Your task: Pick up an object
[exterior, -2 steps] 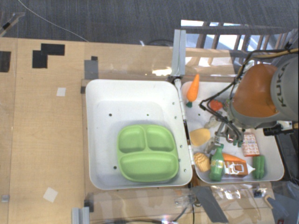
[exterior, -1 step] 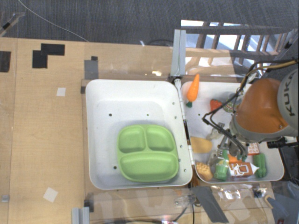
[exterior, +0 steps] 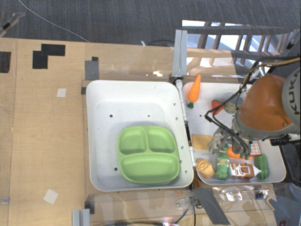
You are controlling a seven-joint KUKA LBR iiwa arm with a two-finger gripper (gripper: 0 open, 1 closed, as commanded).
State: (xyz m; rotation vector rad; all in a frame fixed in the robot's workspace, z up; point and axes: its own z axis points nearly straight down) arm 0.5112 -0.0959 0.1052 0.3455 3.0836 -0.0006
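Wooden surface (exterior: 42,140) carries two white bins side by side. Left bin (exterior: 108,102) holds a green divided plate (exterior: 148,153), lying flat toward the bin's near half. Right bin (exterior: 277,171) holds the clutter: an orange carrot (exterior: 194,89) at the far left corner, tilted against the wall; a yellow slab (exterior: 202,141) near the left wall; a tan waffle-like piece (exterior: 205,167) at the near left corner; just right of it a green bottle (exterior: 222,168), then a brown-and-white carton (exterior: 242,171), then a green pepper-like item (exterior: 262,167) by the near wall. The arm (exterior: 265,105) hangs over the right bin; its hand (exterior: 229,145) sits low above the bottle and carton. Finger state: cannot tell, wiring and clutter obscure it.
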